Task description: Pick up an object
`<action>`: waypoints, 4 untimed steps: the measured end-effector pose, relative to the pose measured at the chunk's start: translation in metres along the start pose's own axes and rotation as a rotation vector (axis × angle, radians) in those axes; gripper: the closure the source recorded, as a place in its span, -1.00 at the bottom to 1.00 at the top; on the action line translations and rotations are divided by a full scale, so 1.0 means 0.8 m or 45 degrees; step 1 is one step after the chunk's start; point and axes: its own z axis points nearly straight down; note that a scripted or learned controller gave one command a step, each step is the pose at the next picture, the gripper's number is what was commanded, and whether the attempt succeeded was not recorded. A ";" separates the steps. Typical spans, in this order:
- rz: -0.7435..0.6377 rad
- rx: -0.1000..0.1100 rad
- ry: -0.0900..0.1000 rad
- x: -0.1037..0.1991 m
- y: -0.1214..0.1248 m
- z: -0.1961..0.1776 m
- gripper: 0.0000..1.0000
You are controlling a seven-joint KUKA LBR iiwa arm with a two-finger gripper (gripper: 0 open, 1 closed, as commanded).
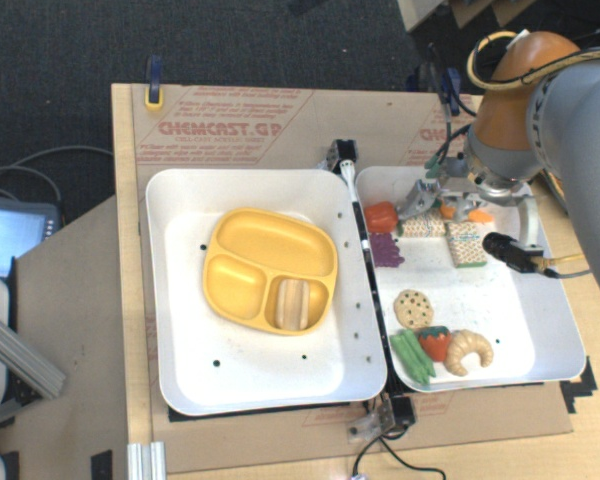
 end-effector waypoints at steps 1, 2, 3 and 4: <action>-0.006 0.014 0.034 -0.045 0.012 0.030 -1.00; -0.012 -0.009 0.018 -0.120 0.029 0.029 -1.00; -0.016 -0.025 -0.001 -0.017 0.023 0.027 -1.00; -0.015 -0.034 0.000 -0.020 0.026 0.008 1.00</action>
